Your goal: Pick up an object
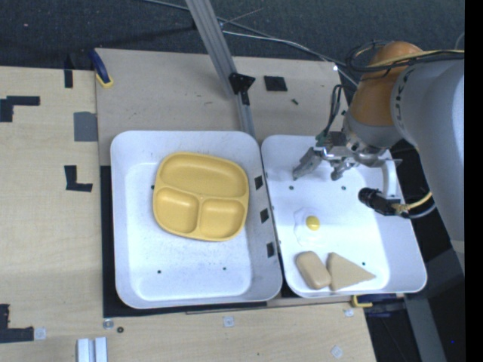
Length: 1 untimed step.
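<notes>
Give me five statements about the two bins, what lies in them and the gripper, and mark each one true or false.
1. The yellow divided plate lies in the left bin. True.
2. The gripper holds the small yellow piece. False: that piece lies on the floor of the right bin, apart from the open, empty fingers.
3. The tan triangular piece and the tan rounded piece lie side by side at the right bin's near end. True.
4. The plate has three compartments. True.
5. The gripper hangs over the left bin. False: it is over the far part of the right bin.
</notes>
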Motion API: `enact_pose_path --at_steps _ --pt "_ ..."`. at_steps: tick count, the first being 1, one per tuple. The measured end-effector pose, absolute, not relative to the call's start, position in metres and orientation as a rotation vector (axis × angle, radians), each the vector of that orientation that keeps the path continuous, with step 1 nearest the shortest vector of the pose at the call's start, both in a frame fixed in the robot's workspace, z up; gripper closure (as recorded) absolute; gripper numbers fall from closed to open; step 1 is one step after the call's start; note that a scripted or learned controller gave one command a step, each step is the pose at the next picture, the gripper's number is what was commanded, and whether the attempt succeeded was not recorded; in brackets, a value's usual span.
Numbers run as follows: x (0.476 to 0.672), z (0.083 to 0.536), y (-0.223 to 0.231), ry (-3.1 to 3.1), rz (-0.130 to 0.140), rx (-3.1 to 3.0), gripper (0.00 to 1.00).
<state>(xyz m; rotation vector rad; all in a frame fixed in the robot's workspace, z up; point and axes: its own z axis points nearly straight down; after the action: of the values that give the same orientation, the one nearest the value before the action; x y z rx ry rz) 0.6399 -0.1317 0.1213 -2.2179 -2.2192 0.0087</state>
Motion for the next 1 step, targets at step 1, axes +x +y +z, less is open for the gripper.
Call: enact_pose_path --at_steps 1 --pt "0.6413 0.1352 -0.1308 -2.224 0.004 -2.218 1.0"
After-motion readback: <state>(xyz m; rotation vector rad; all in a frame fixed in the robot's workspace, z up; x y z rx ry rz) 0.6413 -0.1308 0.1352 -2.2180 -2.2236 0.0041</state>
